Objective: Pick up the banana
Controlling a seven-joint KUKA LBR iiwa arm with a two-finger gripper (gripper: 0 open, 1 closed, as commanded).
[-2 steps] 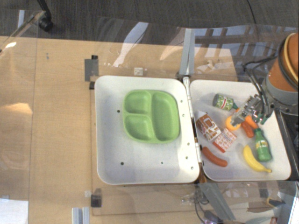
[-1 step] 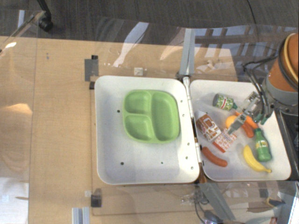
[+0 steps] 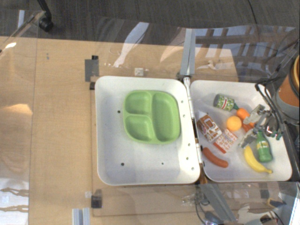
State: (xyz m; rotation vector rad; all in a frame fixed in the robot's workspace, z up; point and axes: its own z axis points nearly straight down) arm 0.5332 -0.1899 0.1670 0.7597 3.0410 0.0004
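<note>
Right now the gripper hangs low over the right bin, near its right side, with the grey arm reaching in from the right edge amid dark cables. Its two fingers stand spread apart, one up near 552,268 by the carrot-orange piece and one lower toward the bottle, and nothing sits between them. Just left of the fingers lies an orange, round and bright, with a smaller orange piece touching it above and to the right. Just below the gripper a green bottle lies with its cap toward the fingers. The banana lies in the bin's lower right part, curved, just beside the bottle on its left and lower side, apart from the fingers. Farther left are a red-and-white packet, a second pale packet and a red sausage. A green can lies toward the top. The left bin holds a green divided plate.
</note>
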